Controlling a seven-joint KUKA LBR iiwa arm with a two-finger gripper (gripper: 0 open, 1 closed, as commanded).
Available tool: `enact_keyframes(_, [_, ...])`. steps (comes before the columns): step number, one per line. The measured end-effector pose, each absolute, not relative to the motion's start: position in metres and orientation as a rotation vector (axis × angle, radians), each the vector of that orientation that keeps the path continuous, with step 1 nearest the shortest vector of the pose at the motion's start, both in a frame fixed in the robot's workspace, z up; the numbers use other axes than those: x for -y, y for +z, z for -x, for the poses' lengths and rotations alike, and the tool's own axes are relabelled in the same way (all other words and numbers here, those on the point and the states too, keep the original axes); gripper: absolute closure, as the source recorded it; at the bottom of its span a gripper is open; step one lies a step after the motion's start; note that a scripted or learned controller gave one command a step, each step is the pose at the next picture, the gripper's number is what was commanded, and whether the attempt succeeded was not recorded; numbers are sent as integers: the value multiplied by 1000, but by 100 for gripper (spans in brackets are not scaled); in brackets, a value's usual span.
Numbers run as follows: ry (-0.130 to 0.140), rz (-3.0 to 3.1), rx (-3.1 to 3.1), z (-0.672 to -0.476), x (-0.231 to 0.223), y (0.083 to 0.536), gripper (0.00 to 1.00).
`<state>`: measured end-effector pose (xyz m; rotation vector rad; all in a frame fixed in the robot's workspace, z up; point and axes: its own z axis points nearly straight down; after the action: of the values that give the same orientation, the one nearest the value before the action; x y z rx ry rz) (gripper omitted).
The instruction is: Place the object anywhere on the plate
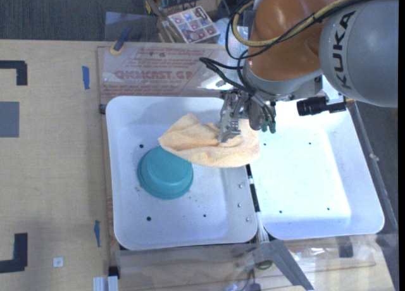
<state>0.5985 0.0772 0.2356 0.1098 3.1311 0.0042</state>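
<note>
Yellow-orange cloth [212, 143] lies crumpled in the left bin [126, 220], bunched against that bin's upper right side, with its right edge reaching the seam where the two white bins meet. It sags in soft folds, and its left corner comes just beside the rim of a teal plate [166, 174], which looks more like a shallow upturned dish resting on the bin floor below and to the left of the cloth. Cloth and plate appear to touch or nearly touch at that corner; the cloth does not lie on top of the plate.

The end effector [229, 133] comes down from the grey arm [361, 43] with its orange band [285, 24], reaching in from the right. Its metal fingers [224, 122] point down into the top of the cloth, and a fold of fabric looks gathered up around their tips, so they seem pressed together on the cloth.

The right bin [316, 182] sits just beside the left one on the pale wooden worktop [50, 176]. Blue tape marks [85, 77] and black corner marks [16, 71] show on the worktop to the left. Beyond the bins, cardboard boxes [183, 5] and cables crowd the dark floor.
</note>
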Motion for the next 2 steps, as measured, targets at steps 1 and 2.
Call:
enact_keyframes(1, [4,-3,-3135,-607,-130,240,100])
enact_keyframes(2, [6,-1,-3134,-621,-179,228,100])
